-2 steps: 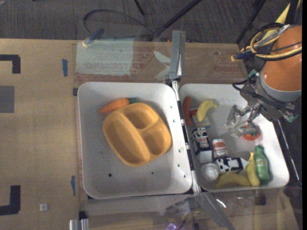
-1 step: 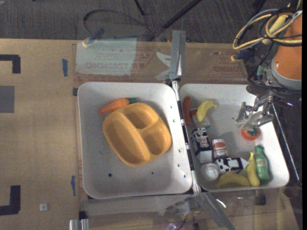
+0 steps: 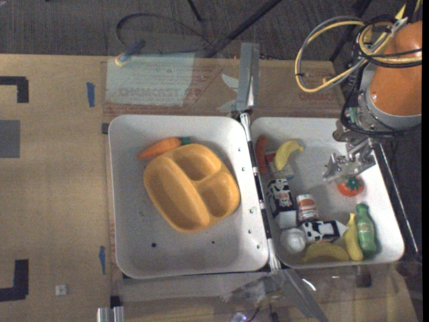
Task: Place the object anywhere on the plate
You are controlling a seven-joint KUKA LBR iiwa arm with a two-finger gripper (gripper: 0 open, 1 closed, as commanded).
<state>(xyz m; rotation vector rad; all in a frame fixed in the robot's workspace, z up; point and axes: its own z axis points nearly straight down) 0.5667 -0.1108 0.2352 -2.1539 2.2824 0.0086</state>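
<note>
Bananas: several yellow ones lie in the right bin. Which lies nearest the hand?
The banana at the right bin's upper left lies nearest the hand; the others sit along the bottom edge.

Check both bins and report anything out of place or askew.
The carrot lies in the left bin beside the yellow plate, against its upper-left rim rather than on it. The plate sits turned at a slant to the bin walls. The right bin's toys are a loose jumble; nothing looks spilled or damaged.
</note>
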